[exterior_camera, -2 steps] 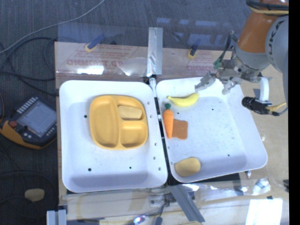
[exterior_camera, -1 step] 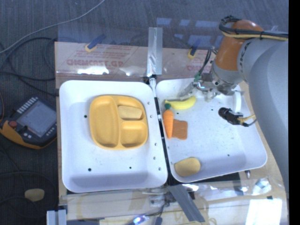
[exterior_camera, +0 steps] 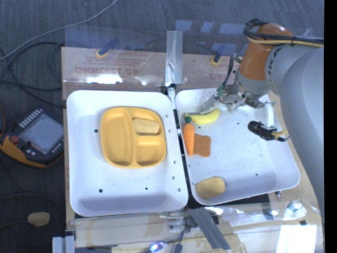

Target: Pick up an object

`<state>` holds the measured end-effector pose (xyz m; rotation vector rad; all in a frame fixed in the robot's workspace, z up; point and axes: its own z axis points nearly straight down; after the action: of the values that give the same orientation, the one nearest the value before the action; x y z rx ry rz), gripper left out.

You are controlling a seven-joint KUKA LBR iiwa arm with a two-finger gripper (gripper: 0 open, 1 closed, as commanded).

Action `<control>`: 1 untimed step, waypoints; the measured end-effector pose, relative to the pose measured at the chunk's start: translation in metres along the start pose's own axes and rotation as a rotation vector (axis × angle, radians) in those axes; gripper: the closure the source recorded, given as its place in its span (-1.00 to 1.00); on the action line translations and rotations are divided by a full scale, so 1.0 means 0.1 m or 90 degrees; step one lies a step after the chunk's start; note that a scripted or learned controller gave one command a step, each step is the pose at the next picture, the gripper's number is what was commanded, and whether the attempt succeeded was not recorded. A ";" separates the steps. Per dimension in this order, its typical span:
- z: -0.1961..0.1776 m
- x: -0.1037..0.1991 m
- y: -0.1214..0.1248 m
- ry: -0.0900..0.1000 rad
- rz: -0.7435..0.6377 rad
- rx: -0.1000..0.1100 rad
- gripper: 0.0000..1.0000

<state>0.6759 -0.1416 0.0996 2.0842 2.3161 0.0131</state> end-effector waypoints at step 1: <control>-0.13 0.02 0.03 0.001 -0.001 -0.004 1.00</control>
<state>0.6783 -0.1396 0.1123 2.0800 2.3151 0.0216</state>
